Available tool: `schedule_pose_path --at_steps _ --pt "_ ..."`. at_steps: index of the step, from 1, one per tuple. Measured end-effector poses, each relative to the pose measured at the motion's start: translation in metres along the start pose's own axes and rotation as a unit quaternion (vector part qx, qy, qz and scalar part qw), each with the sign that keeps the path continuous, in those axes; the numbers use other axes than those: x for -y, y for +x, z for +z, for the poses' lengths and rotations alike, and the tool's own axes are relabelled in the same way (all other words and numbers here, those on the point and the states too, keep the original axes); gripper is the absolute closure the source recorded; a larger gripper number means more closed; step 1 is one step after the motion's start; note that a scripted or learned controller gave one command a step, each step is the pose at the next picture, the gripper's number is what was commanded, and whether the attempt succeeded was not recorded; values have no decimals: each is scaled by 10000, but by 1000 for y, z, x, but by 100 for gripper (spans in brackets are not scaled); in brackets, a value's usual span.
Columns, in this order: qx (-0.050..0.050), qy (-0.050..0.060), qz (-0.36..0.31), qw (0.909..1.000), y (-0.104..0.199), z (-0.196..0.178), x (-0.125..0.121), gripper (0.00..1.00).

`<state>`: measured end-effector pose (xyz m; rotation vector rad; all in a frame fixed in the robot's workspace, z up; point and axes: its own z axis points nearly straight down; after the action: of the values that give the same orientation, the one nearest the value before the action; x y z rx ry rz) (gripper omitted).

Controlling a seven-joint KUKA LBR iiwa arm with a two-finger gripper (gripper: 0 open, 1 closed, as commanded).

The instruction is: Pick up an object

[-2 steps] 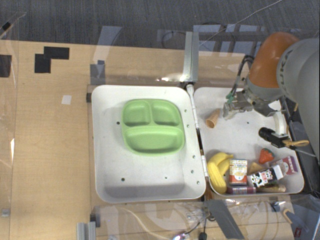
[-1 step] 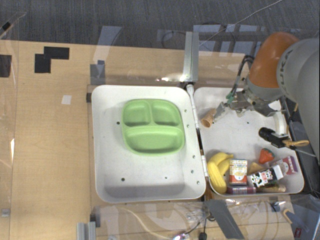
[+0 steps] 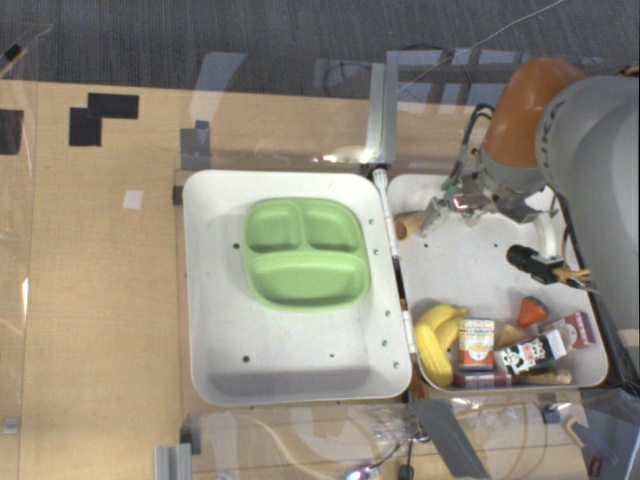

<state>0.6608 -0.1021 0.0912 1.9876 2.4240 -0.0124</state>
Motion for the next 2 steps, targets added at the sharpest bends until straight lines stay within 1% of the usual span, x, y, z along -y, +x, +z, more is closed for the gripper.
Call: schedule_pose_path --at_steps 1,2 --pt "31 22 -580 9983 -2 1 -7 0" --pt "-28 -78 -871 9962 18 0 48 0"
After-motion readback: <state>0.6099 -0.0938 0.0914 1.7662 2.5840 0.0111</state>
